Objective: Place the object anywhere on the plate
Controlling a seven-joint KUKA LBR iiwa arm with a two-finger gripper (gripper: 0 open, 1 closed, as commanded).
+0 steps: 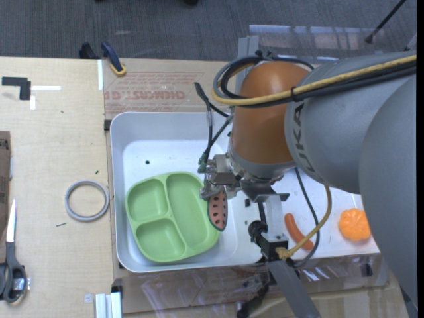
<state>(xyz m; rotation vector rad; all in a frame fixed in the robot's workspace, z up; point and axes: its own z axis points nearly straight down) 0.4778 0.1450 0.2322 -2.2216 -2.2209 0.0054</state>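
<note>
The gripper [216, 192] grasps a watermelon slice [218, 212] between its fingers, hanging it over the right rim of the green plate [171, 216]. The plate's three compartments lie open to its left.

You have a tape ring [87, 200] and scissors [11, 275] left of the bins, a carrot [297, 232] and an orange [354, 224] at right.
</note>
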